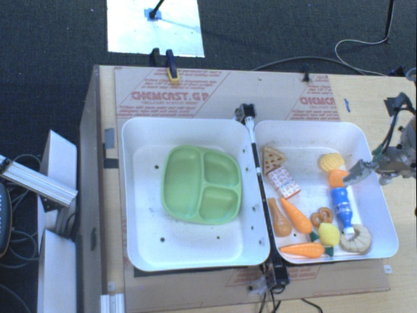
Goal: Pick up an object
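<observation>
The right bin (pixel 365 135) holds several toy foods. Among them are a waffle wedge (pixel 273 156), a pink and white wafer (pixel 284 182), a yellow piece (pixel 331 162), a small orange piece (pixel 337 178) and a blue bottle (pixel 343 208). Nearer the front lie a drumstick (pixel 280 218), a carrot (pixel 298 216), a pretzel (pixel 321 216), a lemon (pixel 329 233), a second carrot (pixel 305 250) and a beige pastry (pixel 356 238). My gripper (pixel 360 170) reaches in from the right edge over that bin's right wall, just right of the small orange piece and above the bottle's top end.
A green divided plate (pixel 201 184) lies in the left bin (pixel 146 240). A black rod (pixel 255 168) runs along the seam between the bins. Cables trail at the back right (pixel 365 41).
</observation>
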Robot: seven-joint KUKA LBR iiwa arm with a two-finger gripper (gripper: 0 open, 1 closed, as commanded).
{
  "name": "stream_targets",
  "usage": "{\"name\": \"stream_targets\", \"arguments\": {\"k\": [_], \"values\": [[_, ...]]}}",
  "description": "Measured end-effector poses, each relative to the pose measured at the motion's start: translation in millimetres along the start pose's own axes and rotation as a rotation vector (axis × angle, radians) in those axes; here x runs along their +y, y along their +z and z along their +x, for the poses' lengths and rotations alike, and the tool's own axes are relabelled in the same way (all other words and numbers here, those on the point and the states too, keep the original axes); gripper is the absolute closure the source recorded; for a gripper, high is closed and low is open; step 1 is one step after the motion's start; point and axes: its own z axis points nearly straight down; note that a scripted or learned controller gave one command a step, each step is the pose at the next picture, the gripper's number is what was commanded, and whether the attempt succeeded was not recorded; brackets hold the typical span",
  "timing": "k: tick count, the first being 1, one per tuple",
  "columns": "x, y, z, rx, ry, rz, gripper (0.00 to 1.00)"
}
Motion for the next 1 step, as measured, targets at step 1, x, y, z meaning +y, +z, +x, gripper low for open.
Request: {"name": "stream_targets", "arguments": {"k": [1], "values": [[34.3, 50.7, -12.7, 0.0, -0.001, 0.001, 0.0]]}}
